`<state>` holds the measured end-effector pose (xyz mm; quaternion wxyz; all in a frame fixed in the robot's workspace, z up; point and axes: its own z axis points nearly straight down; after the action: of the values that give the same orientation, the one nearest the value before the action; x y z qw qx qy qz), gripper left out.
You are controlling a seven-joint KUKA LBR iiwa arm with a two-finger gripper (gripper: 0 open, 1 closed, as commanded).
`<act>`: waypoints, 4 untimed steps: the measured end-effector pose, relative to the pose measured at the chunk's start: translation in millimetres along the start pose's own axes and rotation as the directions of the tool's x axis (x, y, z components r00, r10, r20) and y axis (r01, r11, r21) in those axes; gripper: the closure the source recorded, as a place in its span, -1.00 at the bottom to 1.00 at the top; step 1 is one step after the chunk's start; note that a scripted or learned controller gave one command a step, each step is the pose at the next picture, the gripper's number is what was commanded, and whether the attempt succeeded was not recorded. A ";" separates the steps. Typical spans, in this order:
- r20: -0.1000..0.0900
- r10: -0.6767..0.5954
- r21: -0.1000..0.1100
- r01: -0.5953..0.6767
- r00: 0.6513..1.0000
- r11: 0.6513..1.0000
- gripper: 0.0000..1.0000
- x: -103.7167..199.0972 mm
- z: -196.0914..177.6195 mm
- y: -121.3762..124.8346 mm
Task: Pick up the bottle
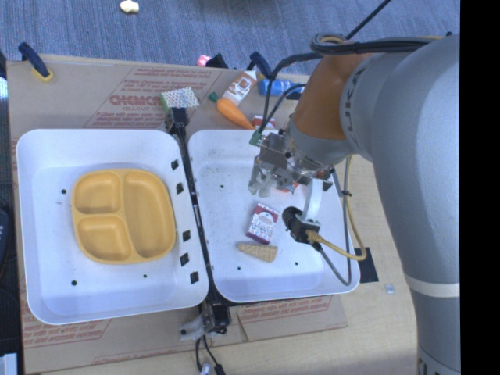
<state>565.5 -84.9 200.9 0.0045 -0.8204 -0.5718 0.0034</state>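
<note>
Gripper [263,184] is hanging low inside the right bin [226,280], fingers slightly parted and gripping nothing. Bottle [238,89] is lying outside that bin, up beyond the gripper beside a carrot [233,113], so the approach looks barely begun; next I'd expect a lift and reach past the rim.

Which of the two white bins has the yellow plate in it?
The left bin: the yellow divided plate lies in it.

Yellow tray [123,214] — white bins [39,233]
</note>
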 end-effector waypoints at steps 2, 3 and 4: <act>-0.001 0.214 -0.004 -0.214 0.977 0.977 1.00 12.5 11.2 -100.7; -0.004 0.361 -0.006 -0.361 0.933 0.933 1.00 -59.8 -28.9 -73.9; -0.006 0.691 -0.004 -0.691 0.723 0.723 1.00 -100.1 5.3 -52.4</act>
<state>481.6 -160.6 196.2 0.0017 -0.9742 -0.2256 0.0017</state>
